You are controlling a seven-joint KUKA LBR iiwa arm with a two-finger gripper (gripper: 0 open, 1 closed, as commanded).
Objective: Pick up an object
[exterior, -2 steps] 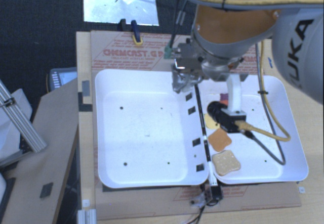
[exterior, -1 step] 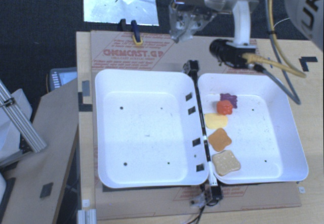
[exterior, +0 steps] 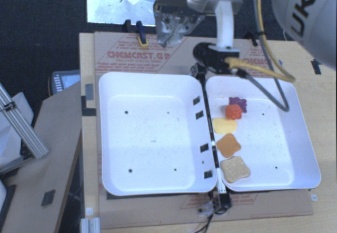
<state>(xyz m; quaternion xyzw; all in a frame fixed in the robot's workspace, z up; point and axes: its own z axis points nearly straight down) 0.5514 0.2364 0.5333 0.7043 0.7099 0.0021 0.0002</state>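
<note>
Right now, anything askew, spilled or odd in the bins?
Nothing spilled or damaged. All five pieces, purple piece, red-orange piece, yellow slice, orange-brown slice and toast-like slice, crowd the right bin's left edge by the divider. The gripper sits beyond the bins.

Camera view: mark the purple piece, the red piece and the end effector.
purple piece [exterior: 238, 103], camera view, middle of its top.
red piece [exterior: 234, 112], camera view, centre of its top face.
end effector [exterior: 169, 31], camera view, lower tip, above the cardboard behind the bins.
</note>
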